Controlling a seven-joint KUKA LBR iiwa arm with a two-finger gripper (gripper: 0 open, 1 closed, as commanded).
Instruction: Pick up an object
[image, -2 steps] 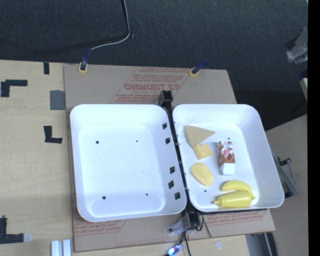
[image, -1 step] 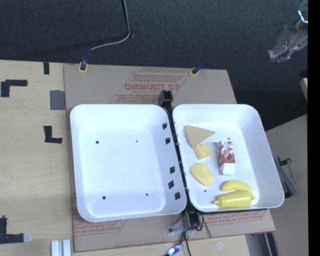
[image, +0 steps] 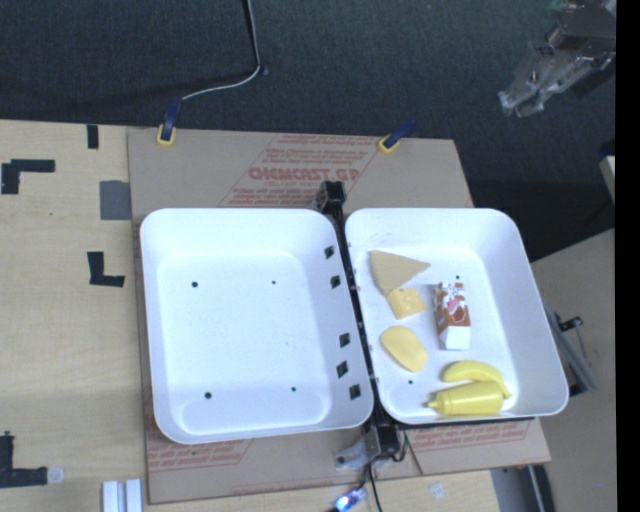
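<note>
Yellow and tan food pieces (image: 405, 348) sit in the right bin (image: 520, 260) — gripper (image: 525, 92) far above, its state unclear.

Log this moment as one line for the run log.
gripper: top right, away from bins | right bin: cheese wedge, carton, banana, yellow bottle | pick: not begun

Robotics lab; clamped cardboard (image: 300, 170), taped bench (image: 60, 230), white bins (image: 160, 240)

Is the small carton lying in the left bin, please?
No, the small carton lies in the right bin, beside the cheese wedge and above the banana.
</note>
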